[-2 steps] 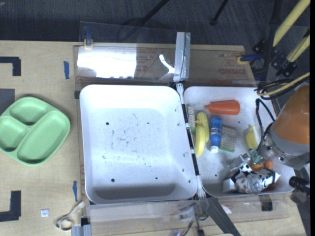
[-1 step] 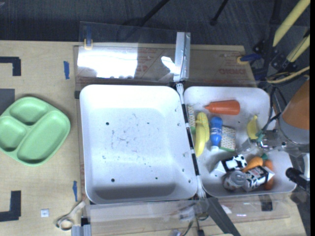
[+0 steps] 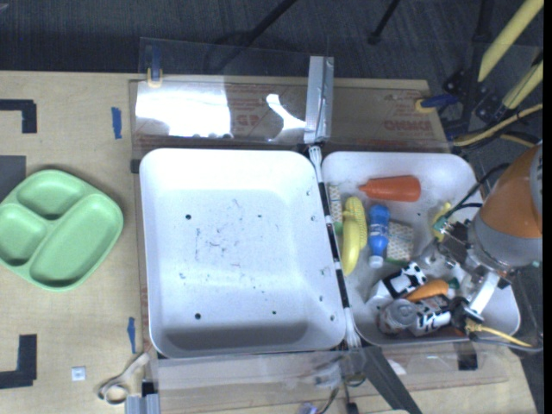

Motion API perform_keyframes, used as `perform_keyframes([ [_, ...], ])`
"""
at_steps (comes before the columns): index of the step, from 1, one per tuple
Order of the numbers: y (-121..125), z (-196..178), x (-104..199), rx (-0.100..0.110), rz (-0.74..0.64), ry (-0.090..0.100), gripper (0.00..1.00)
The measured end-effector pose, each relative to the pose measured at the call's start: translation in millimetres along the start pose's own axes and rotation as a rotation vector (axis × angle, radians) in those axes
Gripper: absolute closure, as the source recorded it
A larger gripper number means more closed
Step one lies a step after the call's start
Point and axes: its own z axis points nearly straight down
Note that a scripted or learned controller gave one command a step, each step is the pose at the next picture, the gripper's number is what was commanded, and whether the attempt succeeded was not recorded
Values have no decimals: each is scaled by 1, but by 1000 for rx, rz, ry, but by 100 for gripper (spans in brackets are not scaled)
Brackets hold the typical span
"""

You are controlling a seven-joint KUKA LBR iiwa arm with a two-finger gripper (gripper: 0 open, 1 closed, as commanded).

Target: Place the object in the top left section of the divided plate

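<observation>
My fingers [image 3: 448, 270] low in the right bin [image 3: 457, 172], near carrot [image 3: 390, 188] and banana [image 3: 352, 235]; their opening I cannot tell. Green divided plate [image 3: 82, 235] on desk [image 3: 69, 128], well apart.

The left white bin [image 3: 233, 248] bears faint pen marks. In the right bin [image 3: 448, 173], a banana [image 3: 352, 231] lies beside a blue bottle [image 3: 378, 233].

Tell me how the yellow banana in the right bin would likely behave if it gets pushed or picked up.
The banana looks smooth, so it may slip in a grip. Its curved, rounded body would probably rock or swivel rather than slide straight. Lying beside the blue bottle, it would likely nudge that too.
</observation>
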Motion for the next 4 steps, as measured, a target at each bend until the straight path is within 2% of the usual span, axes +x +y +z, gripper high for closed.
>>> perform_keyframes([
  [1,-49,-3,49,-30,-49,-5,0],
  [2,-52,-1,48,-5,367,0,0],
  [3,-82,-97,83,7,475,-5,0],
  [4,-178,-186,212,4,588,-3,0],
])
